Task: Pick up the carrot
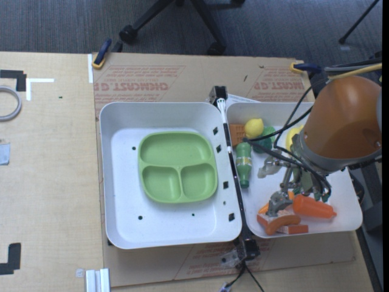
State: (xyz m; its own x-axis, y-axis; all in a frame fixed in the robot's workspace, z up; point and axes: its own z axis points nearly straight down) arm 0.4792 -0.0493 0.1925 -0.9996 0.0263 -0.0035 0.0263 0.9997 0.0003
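The carrot point(314, 207) lies in the right bin point(346, 221), near its front edge, beside a reddish sausage-like piece point(281, 222). The gripper point(284, 198) is low over the bin, just left of the carrot (I cannot tell its state). The left bin point(115, 181) holds a green divided plate point(178, 166).

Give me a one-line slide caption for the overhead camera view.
Gripper reaching into the right bin beside the carrot; green divided plate sits in the left bin.
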